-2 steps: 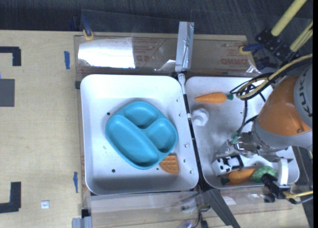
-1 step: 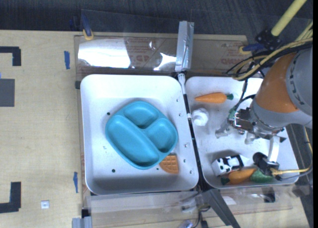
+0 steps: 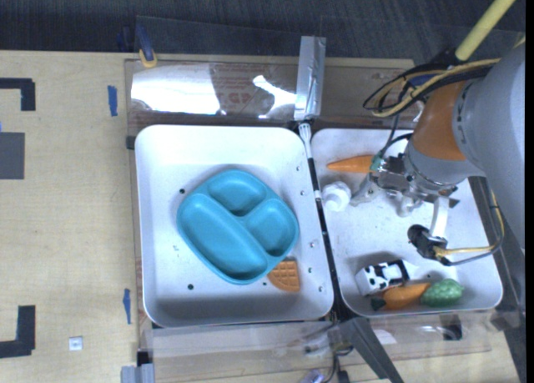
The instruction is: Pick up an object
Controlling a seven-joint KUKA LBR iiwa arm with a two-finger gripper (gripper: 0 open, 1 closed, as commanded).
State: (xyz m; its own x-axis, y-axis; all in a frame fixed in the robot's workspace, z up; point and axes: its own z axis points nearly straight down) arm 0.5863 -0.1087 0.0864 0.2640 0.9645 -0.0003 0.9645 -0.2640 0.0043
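Not much is getting done yet. The gripper [image 3: 392,189] is hanging over the right bin [image 3: 492,289] at centre right, and I can't tell its finger state. Carrot [image 3: 350,164] is lying just upper-left of it, still unpicked; the other toys are sitting lower right.

Two bins sit side by side on the table [image 3: 58,206], touching along a shared edge at the frame's centre. The left bin [image 3: 158,156] holds a divided tray [image 3: 238,224] in its middle, with a waffle piece [image 3: 284,274] just beside the tray's lower right corner. In the right bin [image 3: 367,277], a carrot [image 3: 350,164] lies at the upper left, and a small bottle [image 3: 335,198] sits below it against the left wall. Along the lower edge lie a toy cow [image 3: 383,275], a second carrot [image 3: 401,295] touching it, and a leafy vegetable [image 3: 443,291] at the right. The arm [image 3: 492,123] enters from the upper right, its gripper [image 3: 417,198] over the bin's upper middle.
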